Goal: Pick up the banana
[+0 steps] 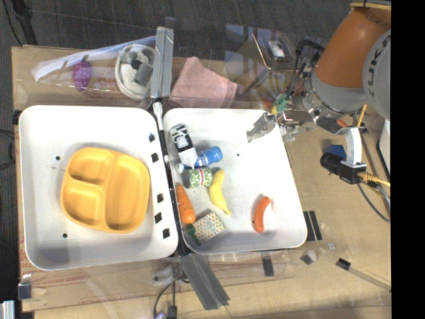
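The banana lies in the right bin, just beside a small green can, with a carrot further left. The gripper hovers over the bin's upper part (well apart from the banana), grasp state impossible to tell.

No legible text

Dark markings are seen on the white label of the bottle in the right bin, and a print on the small can beside the banana, but neither can be read.
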Action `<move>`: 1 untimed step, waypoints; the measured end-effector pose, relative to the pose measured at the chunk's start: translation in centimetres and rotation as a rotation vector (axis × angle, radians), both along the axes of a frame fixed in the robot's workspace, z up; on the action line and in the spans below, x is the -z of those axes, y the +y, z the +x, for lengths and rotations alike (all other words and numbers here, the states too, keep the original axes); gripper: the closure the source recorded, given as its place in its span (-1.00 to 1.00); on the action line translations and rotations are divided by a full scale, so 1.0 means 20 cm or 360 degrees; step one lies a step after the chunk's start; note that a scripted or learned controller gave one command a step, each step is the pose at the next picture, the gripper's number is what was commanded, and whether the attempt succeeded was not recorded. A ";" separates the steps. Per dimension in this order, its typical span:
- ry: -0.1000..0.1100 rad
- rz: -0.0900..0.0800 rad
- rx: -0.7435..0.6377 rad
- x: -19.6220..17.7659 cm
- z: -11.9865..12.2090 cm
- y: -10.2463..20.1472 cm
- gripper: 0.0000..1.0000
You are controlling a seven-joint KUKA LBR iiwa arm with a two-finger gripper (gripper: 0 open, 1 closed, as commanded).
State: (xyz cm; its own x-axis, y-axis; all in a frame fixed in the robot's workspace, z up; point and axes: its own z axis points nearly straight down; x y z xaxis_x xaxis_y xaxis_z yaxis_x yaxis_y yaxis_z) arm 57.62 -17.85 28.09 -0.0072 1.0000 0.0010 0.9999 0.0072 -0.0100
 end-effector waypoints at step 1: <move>0.0001 0.0002 -0.0065 0.58 -0.16 0.13 -1.00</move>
